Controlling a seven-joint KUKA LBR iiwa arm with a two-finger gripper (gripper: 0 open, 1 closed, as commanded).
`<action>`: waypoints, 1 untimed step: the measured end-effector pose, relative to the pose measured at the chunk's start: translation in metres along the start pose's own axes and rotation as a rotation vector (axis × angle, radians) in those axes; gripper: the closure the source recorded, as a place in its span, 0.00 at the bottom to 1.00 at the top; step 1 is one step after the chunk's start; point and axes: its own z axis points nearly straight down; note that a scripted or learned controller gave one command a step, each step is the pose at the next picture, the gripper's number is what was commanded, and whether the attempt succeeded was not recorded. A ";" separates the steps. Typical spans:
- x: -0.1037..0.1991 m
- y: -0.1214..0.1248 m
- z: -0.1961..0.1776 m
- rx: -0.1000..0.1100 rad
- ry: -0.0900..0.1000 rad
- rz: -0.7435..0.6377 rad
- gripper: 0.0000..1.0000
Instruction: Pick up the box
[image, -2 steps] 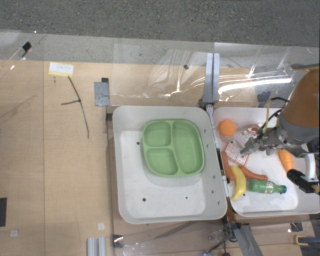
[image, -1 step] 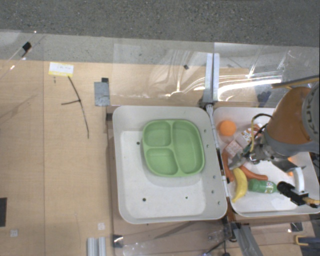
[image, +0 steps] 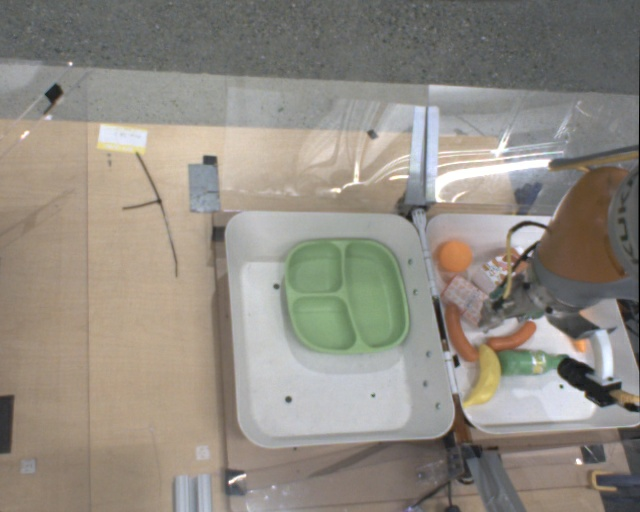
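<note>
The box (image: 463, 292) is small, pale and pink-speckled, and it lies in the right bin (image: 560, 415) near its left wall, just below an orange ball (image: 455, 256). My gripper (image: 498, 308) hangs low over the bin right beside the box's right edge, under the grey wrist and orange band (image: 590, 232). The wrist hides the gripper's tips and whatever is under them. I cannot make out whether it touches the box.
Around the box lie a red sausage (image: 462, 338), a second sausage (image: 512, 336), a banana (image: 486, 377), a green bottle (image: 530, 362) and a red-and-white packet (image: 497, 268). A green divided plate (image: 347, 296) sits in the left bin (image: 330, 410).
</note>
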 end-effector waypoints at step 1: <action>0.031 0.032 -0.089 0.000 0.003 -0.638 1.00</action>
